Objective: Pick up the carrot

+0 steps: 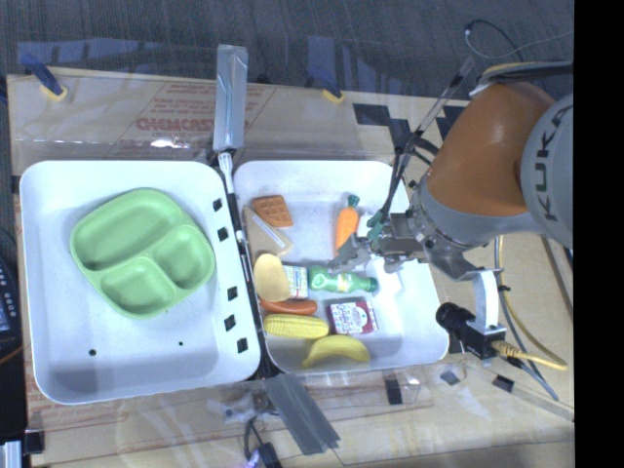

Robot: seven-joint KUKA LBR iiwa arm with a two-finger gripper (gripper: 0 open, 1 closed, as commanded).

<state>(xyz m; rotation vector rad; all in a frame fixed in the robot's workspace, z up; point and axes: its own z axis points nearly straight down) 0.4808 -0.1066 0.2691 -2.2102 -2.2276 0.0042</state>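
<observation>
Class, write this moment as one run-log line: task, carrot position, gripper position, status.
task: pick up carrot | carrot: right bin, upper middle, lying free | gripper: beside carrot's lower end | status: not grasped

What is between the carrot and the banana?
In the camera view, a green bottle and a dark red packet lie between the carrot and the banana.

You have open white floor above and left of the carrot [346, 227], but the claw [363, 250] crowds its lower right, the green bottle [343, 283] lies just below, and the waffle [272, 211] sits farther left.
</observation>
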